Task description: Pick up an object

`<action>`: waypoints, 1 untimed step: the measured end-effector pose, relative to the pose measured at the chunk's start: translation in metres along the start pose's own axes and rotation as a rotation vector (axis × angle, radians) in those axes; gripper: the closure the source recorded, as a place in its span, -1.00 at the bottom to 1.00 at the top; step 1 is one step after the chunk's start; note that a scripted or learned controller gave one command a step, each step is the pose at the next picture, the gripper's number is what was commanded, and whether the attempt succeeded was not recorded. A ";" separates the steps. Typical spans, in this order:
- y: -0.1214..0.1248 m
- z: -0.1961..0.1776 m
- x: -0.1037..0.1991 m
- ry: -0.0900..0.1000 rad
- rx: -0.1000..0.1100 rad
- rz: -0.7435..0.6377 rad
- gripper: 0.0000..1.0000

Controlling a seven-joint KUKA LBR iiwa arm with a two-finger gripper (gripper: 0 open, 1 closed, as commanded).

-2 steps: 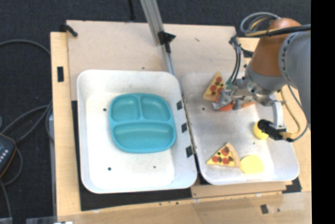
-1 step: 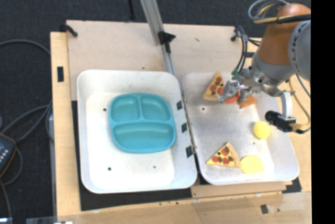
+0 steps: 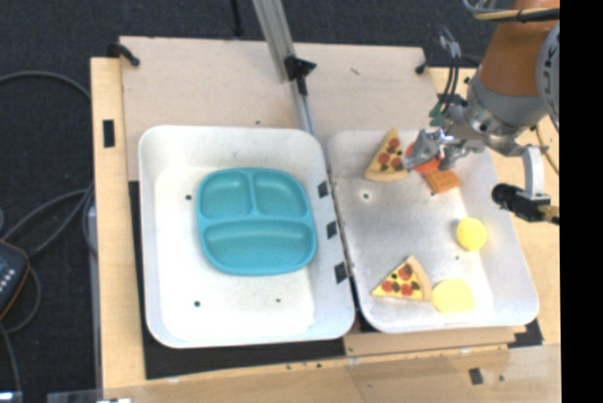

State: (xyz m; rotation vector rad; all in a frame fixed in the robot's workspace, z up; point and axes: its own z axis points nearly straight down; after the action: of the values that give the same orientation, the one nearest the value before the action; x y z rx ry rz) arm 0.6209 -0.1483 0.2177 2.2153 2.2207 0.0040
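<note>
**Arm low over the right bin, near a pizza slice and an orange piece**

The wooden surface [image 3: 226,81] carries two shallow white bins side by side. The left bin [image 3: 170,298] holds a teal divided plate [image 3: 255,221], which lies flat near the middle. It looks like a place where picked things could go, but nothing lies on it now.

The right bin [image 3: 415,232] holds the small toys, so I judge the pick must happen there. The grey arm with its orange band [image 3: 520,39] reaches in from the right and bends down over the far part of this bin. Its gripper [image 3: 431,150] is low, just beside the upper pizza slice [image 3: 385,156] and touching or almost touching an orange block [image 3: 439,178] that lies tilted under it. From this slanted view I cannot tell if the jaws are apart or together, and I cannot see any toy between them, so I do not say that something is held.

The other toys lie nearer, well apart from the gripper: a second pizza slice [image 3: 402,280] at the near edge, a flat yellow piece [image 3: 453,296] just beside it, and a small yellow ball [image 3: 471,233] between them and the arm.

I think the try is at the grasp step, and the orange block or the upper slice is the likely target.
</note>
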 end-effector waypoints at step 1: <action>0.000 -0.064 -0.006 -0.001 -0.003 0.000 1.00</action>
State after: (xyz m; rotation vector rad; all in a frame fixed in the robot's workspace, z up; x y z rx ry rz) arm 0.6209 -0.1546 0.2819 2.2129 2.2190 0.0056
